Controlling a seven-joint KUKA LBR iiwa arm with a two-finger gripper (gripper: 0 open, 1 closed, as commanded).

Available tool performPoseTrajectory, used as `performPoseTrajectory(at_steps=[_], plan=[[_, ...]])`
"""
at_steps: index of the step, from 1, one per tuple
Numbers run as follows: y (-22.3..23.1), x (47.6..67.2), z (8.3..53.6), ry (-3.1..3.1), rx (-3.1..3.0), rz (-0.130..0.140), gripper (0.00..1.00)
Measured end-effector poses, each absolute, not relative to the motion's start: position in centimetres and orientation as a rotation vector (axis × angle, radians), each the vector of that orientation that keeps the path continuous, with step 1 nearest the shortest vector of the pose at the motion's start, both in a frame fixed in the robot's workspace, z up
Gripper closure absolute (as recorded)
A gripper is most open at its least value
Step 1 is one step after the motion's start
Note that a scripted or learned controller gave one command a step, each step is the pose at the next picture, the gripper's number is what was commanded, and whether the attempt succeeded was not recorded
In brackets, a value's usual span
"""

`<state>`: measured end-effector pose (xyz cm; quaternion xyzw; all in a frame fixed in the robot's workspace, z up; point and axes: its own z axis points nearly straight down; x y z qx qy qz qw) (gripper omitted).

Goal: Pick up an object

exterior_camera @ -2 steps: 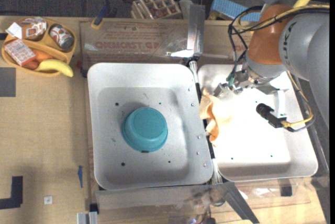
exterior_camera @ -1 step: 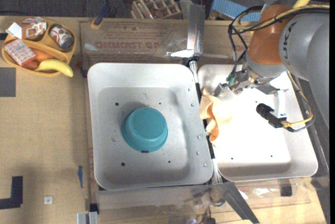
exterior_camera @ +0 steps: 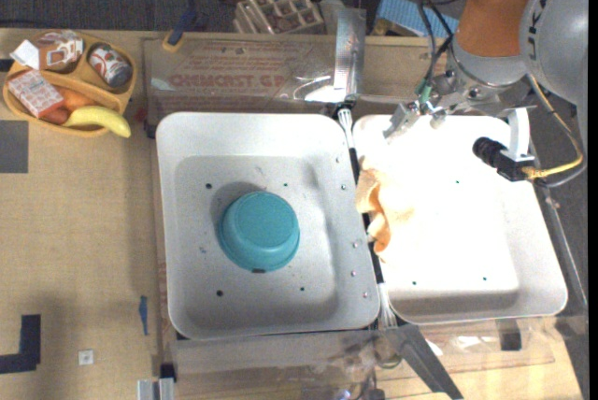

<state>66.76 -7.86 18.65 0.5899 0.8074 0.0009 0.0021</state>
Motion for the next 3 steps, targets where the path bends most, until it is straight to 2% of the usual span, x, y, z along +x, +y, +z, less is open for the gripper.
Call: performPoseTrajectory(at_steps=[1,2,3], plan=[[-7.9,66.9,19.8,2.529,1.846,0.006,1.0],[-7.9,66.9,19.8,2.529,1.847,0.005,0.0],[-5.4,66.4,18.6,2.7,1.604,0.001,0.0]])
